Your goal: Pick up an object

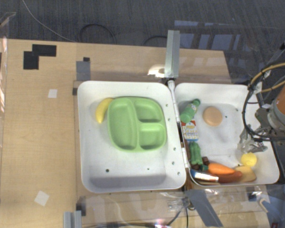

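Over by the right edge of the right bin [228, 90], the claw [251, 145] hangs just above a small yellow ball [249, 159]. I cannot tell whether it is clenched or released. Nothing looks lifted yet, so the ball sits low in the bin and the picking up is not done.

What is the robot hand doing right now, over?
Hand low at right bin's right edge, just above yellow ball. Nothing seen held. Carrot and green bottle close by, over.
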`<state>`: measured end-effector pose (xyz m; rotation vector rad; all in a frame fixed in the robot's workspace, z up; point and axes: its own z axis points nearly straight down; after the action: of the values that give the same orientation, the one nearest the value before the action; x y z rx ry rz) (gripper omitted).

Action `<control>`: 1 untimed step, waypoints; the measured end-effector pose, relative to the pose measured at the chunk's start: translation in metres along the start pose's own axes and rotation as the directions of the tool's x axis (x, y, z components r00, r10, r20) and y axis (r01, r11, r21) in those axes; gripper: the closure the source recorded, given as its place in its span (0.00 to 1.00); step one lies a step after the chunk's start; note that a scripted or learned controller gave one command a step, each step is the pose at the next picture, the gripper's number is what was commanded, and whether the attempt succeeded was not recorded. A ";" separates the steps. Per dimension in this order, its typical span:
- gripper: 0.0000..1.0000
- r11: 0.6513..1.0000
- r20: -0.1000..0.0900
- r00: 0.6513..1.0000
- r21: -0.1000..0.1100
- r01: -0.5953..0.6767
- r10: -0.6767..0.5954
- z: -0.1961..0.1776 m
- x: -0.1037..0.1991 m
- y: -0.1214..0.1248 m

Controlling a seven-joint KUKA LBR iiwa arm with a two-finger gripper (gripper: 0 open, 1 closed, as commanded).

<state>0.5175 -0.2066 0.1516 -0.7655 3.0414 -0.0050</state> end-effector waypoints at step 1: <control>1.00 0.983 0.008 0.983 0.008 0.185 -0.185 -0.108 -0.064 -0.033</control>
<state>0.5890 -0.2047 0.2600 -1.0407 2.9477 -0.0133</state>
